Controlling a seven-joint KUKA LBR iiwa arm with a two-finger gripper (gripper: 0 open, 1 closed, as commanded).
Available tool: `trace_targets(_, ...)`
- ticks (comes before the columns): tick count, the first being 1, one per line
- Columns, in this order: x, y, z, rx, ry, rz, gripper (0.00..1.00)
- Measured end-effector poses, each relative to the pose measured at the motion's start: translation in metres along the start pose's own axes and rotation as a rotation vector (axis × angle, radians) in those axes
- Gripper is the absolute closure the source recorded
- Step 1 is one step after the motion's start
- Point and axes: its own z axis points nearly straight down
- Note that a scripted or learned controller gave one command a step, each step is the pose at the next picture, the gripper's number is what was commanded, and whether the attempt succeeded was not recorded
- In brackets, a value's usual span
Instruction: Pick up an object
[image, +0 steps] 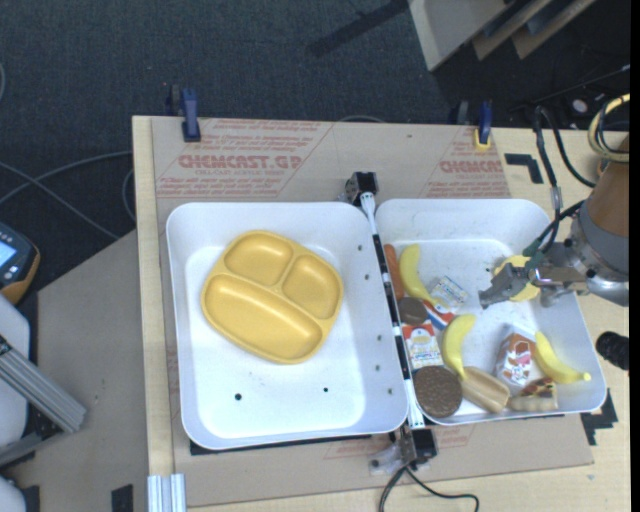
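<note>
Although no object has left the right white bin (470, 215), the small yellow piece (517, 268) at its far right sits against the gripper (512, 283); whether that gripper is open or gripping cannot be told. Bananas (456, 342), a brown cookie (438, 390) and packets lie near, the yellow divided plate (272, 295) left. Lifting remains.

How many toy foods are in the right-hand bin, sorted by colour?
As far as the view lets me tell:
Yellow: 3, banana, banana, banana
Orange: 1, carrot-like stick
Brown: 3, round cookie, small disc, bread roll
Mixed-colour packets: 3
Total: 10
</note>
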Motion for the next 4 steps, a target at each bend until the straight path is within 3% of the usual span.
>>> trace_targets(1,0.022,0.010,0.129,0.011,0.003,-0.001,0.00)
trace_targets(2,0.033,0.011,0.148,-0.005,-0.001,0.001,0.00)
trace_targets(3,0.034,0.013,0.136,-0.011,-0.001,0.001,1.00)
trace_targets(4,0.110,0.036,0.045,-0.013,0.001,-0.010,1.00)
